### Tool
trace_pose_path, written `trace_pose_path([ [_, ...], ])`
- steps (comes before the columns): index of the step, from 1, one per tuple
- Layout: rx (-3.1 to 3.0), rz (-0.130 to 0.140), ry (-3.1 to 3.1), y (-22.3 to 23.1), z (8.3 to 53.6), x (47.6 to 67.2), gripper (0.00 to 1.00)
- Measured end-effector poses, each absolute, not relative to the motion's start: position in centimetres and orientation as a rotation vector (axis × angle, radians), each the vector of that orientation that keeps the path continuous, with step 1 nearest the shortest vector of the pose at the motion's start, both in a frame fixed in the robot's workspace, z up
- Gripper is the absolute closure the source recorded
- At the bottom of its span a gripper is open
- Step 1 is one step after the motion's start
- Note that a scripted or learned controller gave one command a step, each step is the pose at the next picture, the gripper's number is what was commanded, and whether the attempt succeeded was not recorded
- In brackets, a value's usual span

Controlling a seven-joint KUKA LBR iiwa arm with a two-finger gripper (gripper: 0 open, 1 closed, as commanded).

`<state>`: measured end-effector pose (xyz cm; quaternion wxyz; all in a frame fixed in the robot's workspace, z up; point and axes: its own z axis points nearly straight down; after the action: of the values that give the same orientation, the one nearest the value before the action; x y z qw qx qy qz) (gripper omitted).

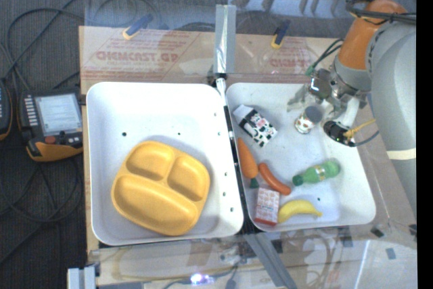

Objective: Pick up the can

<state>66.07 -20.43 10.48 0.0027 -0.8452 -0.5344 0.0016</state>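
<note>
The can (303, 124) is a small round metallic object, seen end-on, on the floor of the right bin (352, 203) near its upper right. My gripper (316, 105) hangs over that same corner, just above and to the right of the can. Whether it touches the can I cannot tell. The grey arm with its orange band (358, 37) reaches in from the right.
The right bin also holds a black-and-white patterned carton (257, 126), a carrot (247, 159), a sausage (274, 179), a green bottle (316, 172), a banana (299, 210) and a red box (266, 205). A yellow divided tray (161, 186) lies in the left bin (108, 112).
</note>
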Motion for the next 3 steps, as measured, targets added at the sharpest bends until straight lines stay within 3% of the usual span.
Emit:
trace_pose_path([
  [1,-2.662,0.012,-1.634,-20.6,9.5,67.0,0.00],
  [2,-2.623,0.003,-1.730,-19.3,22.2,66.9,0.00],
  [3,-2.733,0.005,-1.545,-18.7,23.6,64.1,0.00],
])
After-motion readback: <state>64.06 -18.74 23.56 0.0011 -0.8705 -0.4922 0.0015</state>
